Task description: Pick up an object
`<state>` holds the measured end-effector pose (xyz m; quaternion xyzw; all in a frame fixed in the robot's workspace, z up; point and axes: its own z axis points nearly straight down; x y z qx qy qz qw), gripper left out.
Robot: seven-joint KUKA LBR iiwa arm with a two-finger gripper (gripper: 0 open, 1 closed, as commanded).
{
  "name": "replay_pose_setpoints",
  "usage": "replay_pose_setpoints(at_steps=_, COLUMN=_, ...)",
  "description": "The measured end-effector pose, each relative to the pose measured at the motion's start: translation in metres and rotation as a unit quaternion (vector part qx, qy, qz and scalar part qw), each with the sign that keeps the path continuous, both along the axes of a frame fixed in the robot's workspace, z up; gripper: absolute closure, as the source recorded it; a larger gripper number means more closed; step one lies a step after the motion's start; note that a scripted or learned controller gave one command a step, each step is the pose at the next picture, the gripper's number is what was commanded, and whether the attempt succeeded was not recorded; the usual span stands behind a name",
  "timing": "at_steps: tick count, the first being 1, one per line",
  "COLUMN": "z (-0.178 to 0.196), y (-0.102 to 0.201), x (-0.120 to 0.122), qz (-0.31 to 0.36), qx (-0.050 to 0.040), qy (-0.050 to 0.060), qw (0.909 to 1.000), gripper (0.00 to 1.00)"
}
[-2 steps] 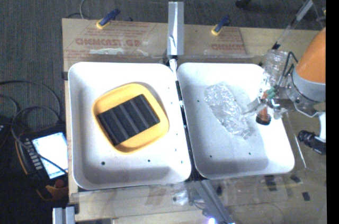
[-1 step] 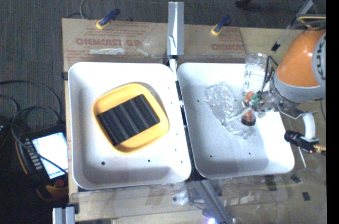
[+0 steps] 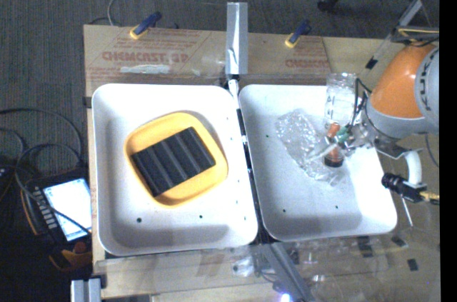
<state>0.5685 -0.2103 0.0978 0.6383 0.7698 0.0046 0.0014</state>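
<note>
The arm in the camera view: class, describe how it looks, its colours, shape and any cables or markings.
The arm has a rounded, bulbous shell: a broad orange band over a light grey section, with part of a dark letter marking at the picture's edge. Towards the tool it narrows into a cluttered end with clear plastic-looking parts, small red and green details and a dark round tip. Thin dark cables run beside the orange band.
</note>
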Motion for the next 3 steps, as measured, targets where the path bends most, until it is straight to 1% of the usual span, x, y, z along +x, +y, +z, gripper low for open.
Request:
replay_pose_setpoints(at_steps=1, z=-0.004, y=-0.004, x=0.002, qz=0.168, qx=-0.0059, qy=-0.006, qw=0.9858, gripper=0.0)
replay_pose_setpoints(at_steps=2, z=0.005, y=-0.001, x=0.003, qz=0.169, qx=-0.0037, qy=-0.008, qw=0.9856, gripper=1.0)
replay_pose_setpoints(at_steps=3, z=0.095, y=0.071, x=0.021, qz=0.112, qx=-0.0031, qy=0.003, qw=0.9937, gripper=1.0)
